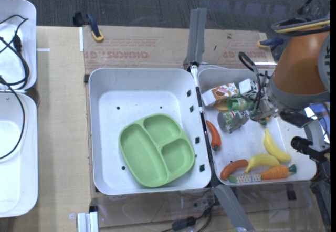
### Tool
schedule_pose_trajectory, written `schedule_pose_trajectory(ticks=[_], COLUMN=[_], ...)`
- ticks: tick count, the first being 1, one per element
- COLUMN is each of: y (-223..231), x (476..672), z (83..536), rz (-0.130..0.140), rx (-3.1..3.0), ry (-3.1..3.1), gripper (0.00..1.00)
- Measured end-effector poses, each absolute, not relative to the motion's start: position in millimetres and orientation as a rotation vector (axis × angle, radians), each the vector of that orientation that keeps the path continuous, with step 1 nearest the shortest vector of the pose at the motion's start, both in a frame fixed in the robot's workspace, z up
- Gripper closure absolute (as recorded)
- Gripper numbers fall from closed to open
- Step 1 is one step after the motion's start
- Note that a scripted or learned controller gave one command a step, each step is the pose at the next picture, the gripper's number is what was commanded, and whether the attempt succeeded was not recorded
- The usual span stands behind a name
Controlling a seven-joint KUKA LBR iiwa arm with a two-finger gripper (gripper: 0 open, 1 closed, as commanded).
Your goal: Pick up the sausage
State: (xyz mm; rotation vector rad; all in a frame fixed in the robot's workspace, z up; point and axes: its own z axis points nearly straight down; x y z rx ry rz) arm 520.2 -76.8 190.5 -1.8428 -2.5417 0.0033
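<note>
The left bin [102,136] holds a green divided plate [156,149] toward its 5 o'clock corner, and the right bin [304,173] holds small toy foods. The arm [299,65] hangs over the right bin's 2 o'clock side, its gripper [261,110] among packets there; whether it grips anything I cannot tell. The sausage [233,168] lies at the bin's 7 o'clock, beside a banana [261,161] and a carrot [275,172].

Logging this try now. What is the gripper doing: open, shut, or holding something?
Gripper: cannot be told; it sits low over the packets at the back of the right bin, away from the sausage.
</note>
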Motion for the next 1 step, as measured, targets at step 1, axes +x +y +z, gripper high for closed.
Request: schedule_pose_trajectory(ticks=[1], y=[-8.9], x=[477.5], z=[190.9], rz=[0.003], rx=[-1.758], ry=[-2.602], gripper=[0.00])
